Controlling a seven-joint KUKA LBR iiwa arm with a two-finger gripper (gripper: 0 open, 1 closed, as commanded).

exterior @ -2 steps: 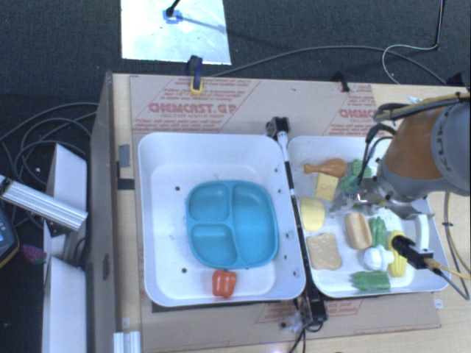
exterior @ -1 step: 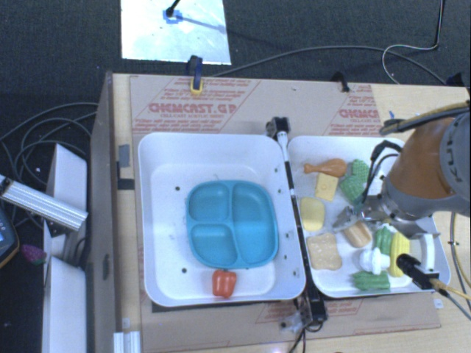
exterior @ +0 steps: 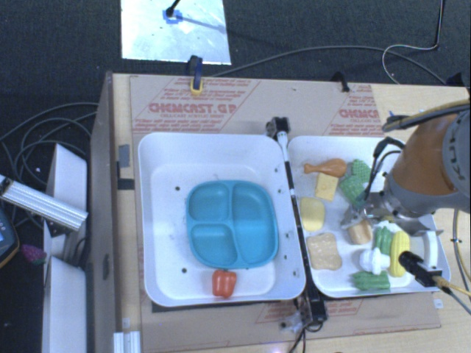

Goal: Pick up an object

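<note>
grey arm with orange band reaching in from the right of the frame, gripper point(exterior: 358, 215) lowered into the right bin point(exterior: 298, 160), in the lower right part of the frame. cannot tell from this slanted look whether the grip is released or clenched; nothing seen held there.

closest to the gripper: a small tan piece point(exterior: 359, 233), lying just below it in the frame, perhaps touching, hard to say. around it, a pale yellow piece point(exterior: 312, 213) to the left, a bread slice point(exterior: 324, 250) lower left, a yellow corn point(exterior: 399, 253) and white-green items to the right, a green leafy toy point(exterior: 357, 179) above, a drumstick point(exterior: 325, 168) and a cheese block point(exterior: 326, 187) in the upper part of the bin.

in the left bin point(exterior: 158, 197), near the centre of the frame, a blue divided plate point(exterior: 232, 223) and a red pepper point(exterior: 224, 283) just below it.

probably toy food, so light and stiff, with smooth plastic skin, likely a little slippery but not fragile. best to take the tan piece across its narrow sides, near its middle, coming straight down. crowded neighbours on the right, so some risk of pinching two things or pushing the piece away. the red pepper, lying more alone, perhaps an easier target
</note>
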